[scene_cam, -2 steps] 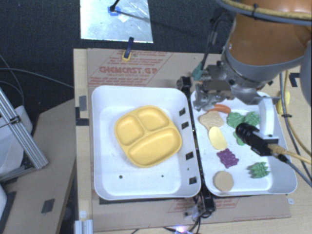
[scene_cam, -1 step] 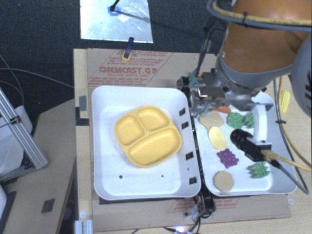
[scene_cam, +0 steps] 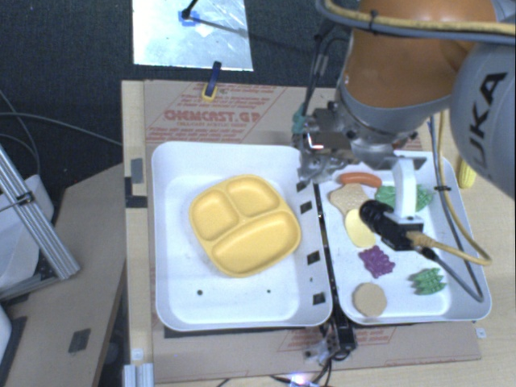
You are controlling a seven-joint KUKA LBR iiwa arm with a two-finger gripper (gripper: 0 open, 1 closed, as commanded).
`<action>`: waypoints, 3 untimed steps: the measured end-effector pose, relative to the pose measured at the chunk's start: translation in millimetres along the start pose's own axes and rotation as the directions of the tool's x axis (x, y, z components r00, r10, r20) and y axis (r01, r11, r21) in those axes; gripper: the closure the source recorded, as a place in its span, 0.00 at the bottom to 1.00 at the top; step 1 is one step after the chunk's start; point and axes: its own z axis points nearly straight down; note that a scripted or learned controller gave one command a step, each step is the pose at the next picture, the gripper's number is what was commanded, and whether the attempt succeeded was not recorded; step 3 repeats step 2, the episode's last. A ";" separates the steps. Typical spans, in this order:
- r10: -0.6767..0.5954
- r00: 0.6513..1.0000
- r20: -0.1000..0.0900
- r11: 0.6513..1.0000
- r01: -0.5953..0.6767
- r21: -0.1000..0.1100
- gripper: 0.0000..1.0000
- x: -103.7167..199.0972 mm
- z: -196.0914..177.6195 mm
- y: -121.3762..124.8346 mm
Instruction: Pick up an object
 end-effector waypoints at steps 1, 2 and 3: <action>0.010 1.000 0.001 1.000 -0.010 0.001 1.00 -50.2 9.4 -24.3; 0.000 1.000 0.000 1.000 0.000 -0.003 1.00 -47.2 -2.1 -22.7; 0.000 1.000 0.000 1.000 0.000 -0.003 1.00 -47.2 -2.1 -22.7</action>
